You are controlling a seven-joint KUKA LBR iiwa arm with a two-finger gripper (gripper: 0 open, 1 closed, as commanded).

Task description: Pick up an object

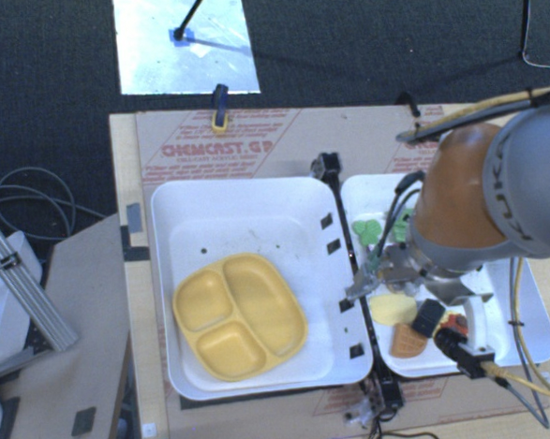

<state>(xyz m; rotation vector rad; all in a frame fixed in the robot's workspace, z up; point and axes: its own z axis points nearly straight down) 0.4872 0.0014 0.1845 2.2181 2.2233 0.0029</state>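
White plastic makes up the 2 shallow bins that sit side by side on the desk (pixel 223 147), whose top is covered by a brown sheet with red print.

The left bin (pixel 256 210) holds 1 yellow tray (pixel 239 315) with 3 compartments. It lies flat toward the near left of the bin and is turned at an angle to the walls. The far half of this bin's floor is bare apart from a few dark specks.

A dark seam with small black tabs runs between the bins.

The right bin (pixel 538 331) holds the things to pick. A green piece (pixel 368 228) lies by its left wall, toward the far side. A pale yellow piece (pixel 392 309) lies nearer, also close to the left wall. An orange piece (pixel 408 343) touches its near edge, and a red bit (pixel 456 324) shows just to the right of that.

The claw (pixel 378 277) hangs low over the left part of this bin, between the green piece and the pale yellow piece and just beside the seam. Whether it is spread or pressed together cannot be told, and nothing can be seen in it.

The grey arm (pixel 531 187), with its orange band (pixel 456 192), covers most of the right bin from the right.
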